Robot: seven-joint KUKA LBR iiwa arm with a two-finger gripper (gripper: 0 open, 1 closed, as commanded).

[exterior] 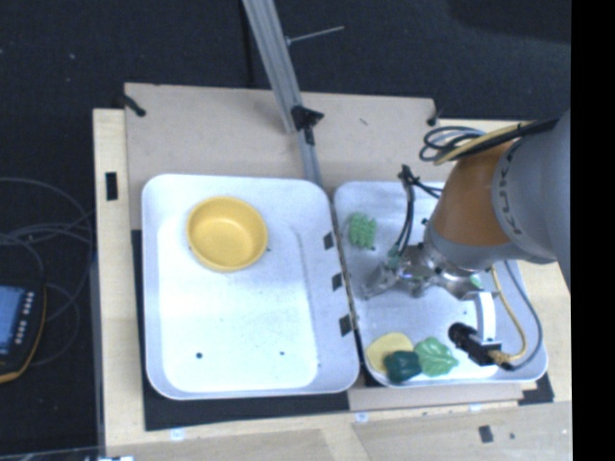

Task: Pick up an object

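A: Objects for picking sit mostly in the right bin (377,198): a small green leafy piece (361,229) near its upper left corner, and a cluster along the lower edge, namely a pale yellow piece (385,345), a dark green block (402,365) and a light green piece (435,355), all touching or nearly so.

B: And the left bin (163,277)?

A: It holds a yellow bowl (227,233) in its upper left part, upright, well apart from everything else.

B: How would these handle?

A: My guess is that all are light. The bowl looks stiff and smooth, best pinched over its rim. The dark green block looks compact and firm, the easiest to take across its sides, though its neighbours crowd it. The leafy piece stands alone but looks small and irregular, so it could slip.

B: What about the gripper (392,275)?

A: It hangs low over the middle of the right bin, between the leafy piece and the lower cluster. The wrist and cables blur it, so I cannot tell how it is set, and I see nothing held in it.
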